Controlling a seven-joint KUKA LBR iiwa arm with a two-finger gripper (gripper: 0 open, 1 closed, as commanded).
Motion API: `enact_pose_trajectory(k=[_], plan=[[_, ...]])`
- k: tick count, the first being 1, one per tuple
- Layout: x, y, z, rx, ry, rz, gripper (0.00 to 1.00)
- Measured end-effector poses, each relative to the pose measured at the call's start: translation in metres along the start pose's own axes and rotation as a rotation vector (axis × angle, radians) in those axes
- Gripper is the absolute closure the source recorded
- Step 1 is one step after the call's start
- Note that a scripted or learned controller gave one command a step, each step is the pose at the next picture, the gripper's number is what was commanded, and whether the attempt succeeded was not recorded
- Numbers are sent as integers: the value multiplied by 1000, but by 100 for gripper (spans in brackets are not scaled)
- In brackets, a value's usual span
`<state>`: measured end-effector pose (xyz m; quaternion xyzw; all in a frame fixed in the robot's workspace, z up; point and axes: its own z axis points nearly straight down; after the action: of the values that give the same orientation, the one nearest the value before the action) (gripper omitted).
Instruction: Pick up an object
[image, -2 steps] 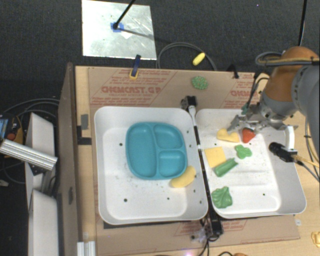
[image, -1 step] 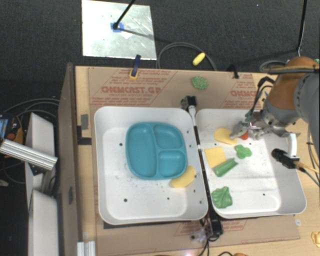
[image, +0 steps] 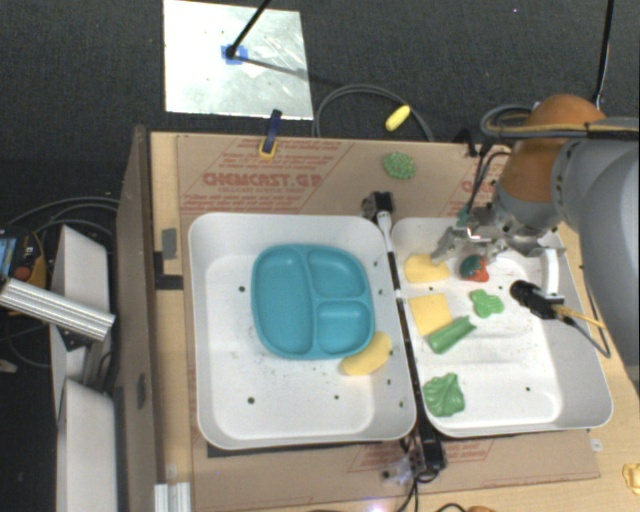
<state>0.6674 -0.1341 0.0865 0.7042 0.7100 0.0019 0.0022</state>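
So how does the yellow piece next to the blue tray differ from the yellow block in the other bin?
The yellow piece is curved and rounded like a crescent; the yellow block is flat and squarish. The piece lies in the left bin, touching the blue tray; the block lies in the right bin beside a green stick. Both are yellow and lie near the divide between the bins.

I see a brown cardboard bench top (image: 300, 175) with red letters printed on it. Two white bins sit side by side on it. The left bin (image: 225, 400) and the right bin (image: 560, 400) touch along the middle. On the bare cardboard at the far side, I see a small green round thing (image: 400, 165) and a blue and yellow clip (image: 270, 135) at the far edge. A small black thing (image: 381, 206) sits at the far end of the line where the bins meet.
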Motion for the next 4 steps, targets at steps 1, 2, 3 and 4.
enact_pose_trajectory(k=[1, 2, 3, 4], plan=[[-2, 0, -11, -2, 0, 2, 100], [-2, 0, -11, -2, 0, 1, 0], [-34, -46, 3, 8, -1, 10, 0], [-35, -74, 2, 7, 1, 8, 0]])
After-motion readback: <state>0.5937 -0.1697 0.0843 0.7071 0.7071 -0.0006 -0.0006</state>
